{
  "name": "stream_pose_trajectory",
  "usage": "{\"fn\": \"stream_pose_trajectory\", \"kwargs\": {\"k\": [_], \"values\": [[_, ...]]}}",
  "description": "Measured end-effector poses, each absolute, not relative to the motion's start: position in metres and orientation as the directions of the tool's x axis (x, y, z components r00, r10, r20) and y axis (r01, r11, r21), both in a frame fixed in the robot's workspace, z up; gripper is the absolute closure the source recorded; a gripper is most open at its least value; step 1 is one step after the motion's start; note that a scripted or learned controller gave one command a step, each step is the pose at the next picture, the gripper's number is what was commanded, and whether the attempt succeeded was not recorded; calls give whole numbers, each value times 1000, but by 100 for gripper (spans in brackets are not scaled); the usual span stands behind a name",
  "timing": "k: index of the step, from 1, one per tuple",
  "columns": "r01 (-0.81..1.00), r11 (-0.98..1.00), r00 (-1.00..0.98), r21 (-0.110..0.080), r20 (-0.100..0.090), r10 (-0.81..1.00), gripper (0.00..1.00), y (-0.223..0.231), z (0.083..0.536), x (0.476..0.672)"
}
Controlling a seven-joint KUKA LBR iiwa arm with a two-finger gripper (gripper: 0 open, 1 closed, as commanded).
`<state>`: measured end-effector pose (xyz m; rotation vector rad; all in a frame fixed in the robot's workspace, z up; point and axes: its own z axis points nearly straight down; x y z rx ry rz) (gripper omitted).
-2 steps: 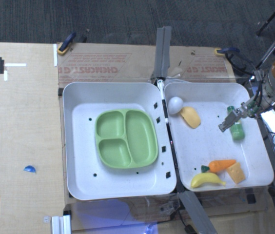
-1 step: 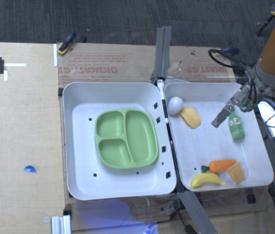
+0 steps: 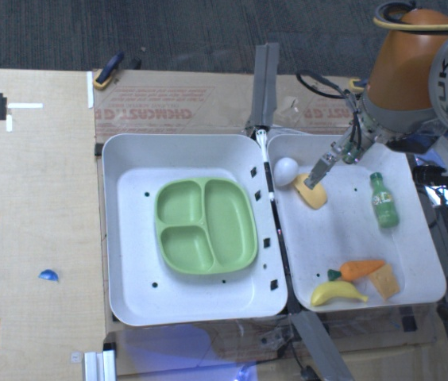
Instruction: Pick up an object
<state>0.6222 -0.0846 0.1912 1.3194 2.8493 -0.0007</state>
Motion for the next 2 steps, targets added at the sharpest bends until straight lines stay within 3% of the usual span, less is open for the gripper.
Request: {"fn": "stream_pose_trajectory", "kwargs": {"k": [1, 2], "values": [[832, 555, -555, 0, 0, 832, 0, -97, 113, 635], [870, 493, -493, 0, -1, 870, 0, -100, 92, 635]]}}
